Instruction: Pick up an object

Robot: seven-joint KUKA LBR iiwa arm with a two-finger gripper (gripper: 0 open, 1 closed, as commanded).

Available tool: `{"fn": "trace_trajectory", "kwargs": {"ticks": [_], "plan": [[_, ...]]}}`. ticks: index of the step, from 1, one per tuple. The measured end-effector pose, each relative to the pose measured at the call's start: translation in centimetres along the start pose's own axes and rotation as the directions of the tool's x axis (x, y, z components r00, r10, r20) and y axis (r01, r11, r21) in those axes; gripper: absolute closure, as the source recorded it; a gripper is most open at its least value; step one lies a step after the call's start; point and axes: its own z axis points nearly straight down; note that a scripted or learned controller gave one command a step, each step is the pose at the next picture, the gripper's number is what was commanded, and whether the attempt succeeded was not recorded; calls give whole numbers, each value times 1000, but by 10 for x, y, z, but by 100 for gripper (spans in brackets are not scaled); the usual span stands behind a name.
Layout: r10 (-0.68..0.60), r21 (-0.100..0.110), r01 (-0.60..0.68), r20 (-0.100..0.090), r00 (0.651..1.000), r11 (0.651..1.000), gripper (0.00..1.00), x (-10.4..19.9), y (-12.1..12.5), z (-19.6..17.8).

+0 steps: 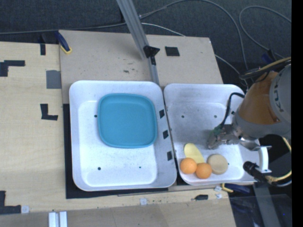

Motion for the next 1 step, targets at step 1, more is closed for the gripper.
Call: {"fn": "trace_trajectory", "kwargs": {"ticks": [1], "plan": [[-1,0,1,-2,1000,1000,100,6,4,-43]]}}
